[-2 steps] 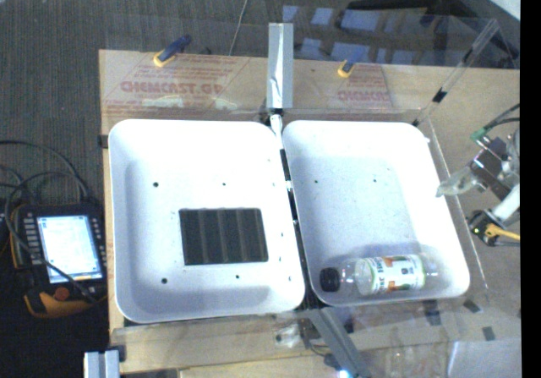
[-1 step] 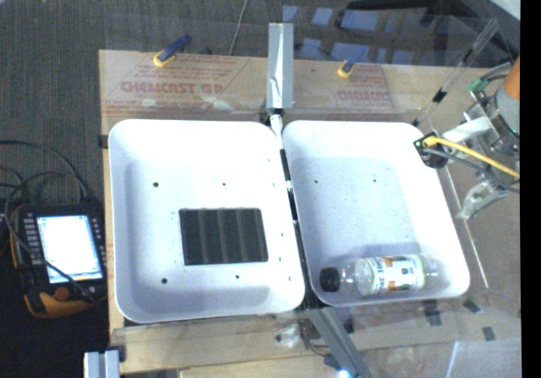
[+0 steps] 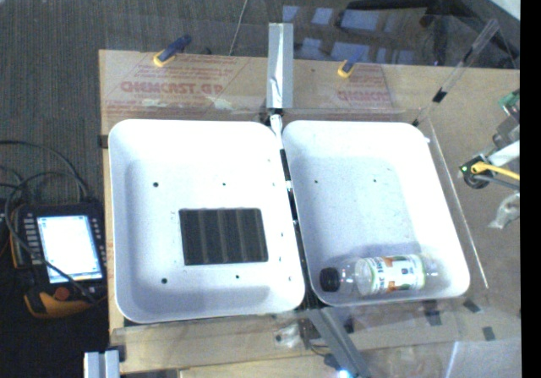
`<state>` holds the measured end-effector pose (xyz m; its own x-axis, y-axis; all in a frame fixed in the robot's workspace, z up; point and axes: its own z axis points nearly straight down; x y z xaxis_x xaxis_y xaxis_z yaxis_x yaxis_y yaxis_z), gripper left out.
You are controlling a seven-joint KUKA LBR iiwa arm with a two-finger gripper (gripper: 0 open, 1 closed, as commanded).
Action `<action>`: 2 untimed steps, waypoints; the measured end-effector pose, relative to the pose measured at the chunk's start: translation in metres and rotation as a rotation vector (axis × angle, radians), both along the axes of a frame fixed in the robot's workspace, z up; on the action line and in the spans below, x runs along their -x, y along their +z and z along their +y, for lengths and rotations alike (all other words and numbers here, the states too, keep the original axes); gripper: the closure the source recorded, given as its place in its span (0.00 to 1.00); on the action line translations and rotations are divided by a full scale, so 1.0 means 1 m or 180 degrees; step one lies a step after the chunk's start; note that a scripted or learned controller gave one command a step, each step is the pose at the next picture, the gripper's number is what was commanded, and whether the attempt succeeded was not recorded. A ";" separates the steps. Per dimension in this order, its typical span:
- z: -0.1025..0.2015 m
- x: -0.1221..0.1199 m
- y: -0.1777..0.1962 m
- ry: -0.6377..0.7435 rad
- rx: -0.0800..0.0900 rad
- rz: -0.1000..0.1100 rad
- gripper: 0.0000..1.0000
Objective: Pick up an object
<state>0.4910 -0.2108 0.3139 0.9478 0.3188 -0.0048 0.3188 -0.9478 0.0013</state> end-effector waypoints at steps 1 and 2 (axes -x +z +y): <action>0.039 0.007 0.054 -0.0296 0.0001 -0.0008 0.00; 0.064 0.007 0.105 -0.0396 0.0001 -0.0010 0.00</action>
